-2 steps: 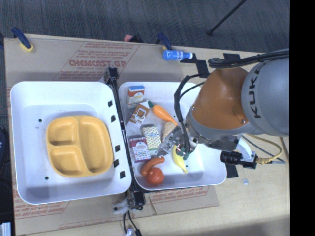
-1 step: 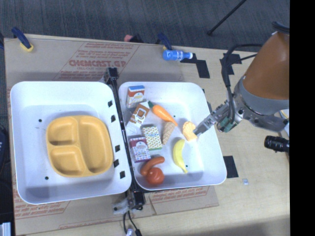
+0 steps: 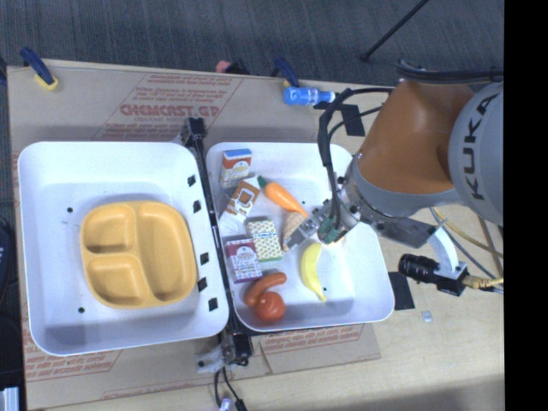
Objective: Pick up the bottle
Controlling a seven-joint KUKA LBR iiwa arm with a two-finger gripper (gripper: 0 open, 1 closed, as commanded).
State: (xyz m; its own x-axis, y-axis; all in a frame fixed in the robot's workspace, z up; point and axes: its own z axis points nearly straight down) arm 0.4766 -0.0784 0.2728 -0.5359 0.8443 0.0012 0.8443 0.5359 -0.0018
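Blue bottle (image 3: 306, 97): lying on the bench just beyond the right bin's (image 3: 370, 291) far rim. Gripper (image 3: 318, 227): inside that bin, above the banana (image 3: 312, 271), beside the carrot (image 3: 282, 196); finger state cannot be told. Yellow tray (image 3: 137, 253): left of the right bin.

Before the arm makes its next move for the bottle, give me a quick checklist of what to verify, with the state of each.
1. Target picked out: cannot tell which item it is.
2. Hand over the right bin: ok.
3. Something held in the hand: cannot tell.
4. Room around the hand: not ok; the banana and carrot lie close by.
5. Yellow tray in the left bin, well apart from the hand: ok.
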